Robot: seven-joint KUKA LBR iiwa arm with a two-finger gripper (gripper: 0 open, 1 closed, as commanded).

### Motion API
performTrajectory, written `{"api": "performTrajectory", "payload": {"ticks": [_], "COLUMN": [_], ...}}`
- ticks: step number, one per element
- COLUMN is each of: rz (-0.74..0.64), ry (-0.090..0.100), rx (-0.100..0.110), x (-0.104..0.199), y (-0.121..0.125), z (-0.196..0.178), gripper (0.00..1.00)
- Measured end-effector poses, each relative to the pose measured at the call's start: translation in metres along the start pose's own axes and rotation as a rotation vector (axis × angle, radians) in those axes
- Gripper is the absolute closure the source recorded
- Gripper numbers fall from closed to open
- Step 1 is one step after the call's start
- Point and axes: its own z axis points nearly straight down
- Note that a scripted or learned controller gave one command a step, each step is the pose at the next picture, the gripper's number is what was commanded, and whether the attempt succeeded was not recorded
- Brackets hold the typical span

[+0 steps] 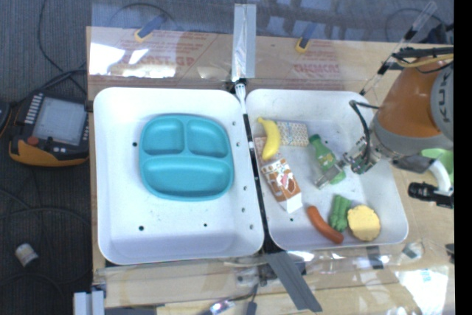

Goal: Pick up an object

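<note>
Green bottle (323, 156), cap toward far rim

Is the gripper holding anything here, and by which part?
Cannot be told: the gripper sits low in the right bin beside the green bottle, and any hold is unclear.

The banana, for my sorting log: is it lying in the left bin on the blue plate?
No, the banana lies in the right bin.
</note>
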Motion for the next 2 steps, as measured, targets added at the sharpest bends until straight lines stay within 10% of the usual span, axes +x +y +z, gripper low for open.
{"api": "performTrajectory", "payload": {"ticks": [1, 2], "rz": [-0.001, 0.365], "ry": [0.003, 0.013], "rx": [-0.005, 0.013], "x": [0.001, 0.044], "y": [0.003, 0.060], "z": [-0.011, -0.103], "gripper": [1.00, 1.00]}}
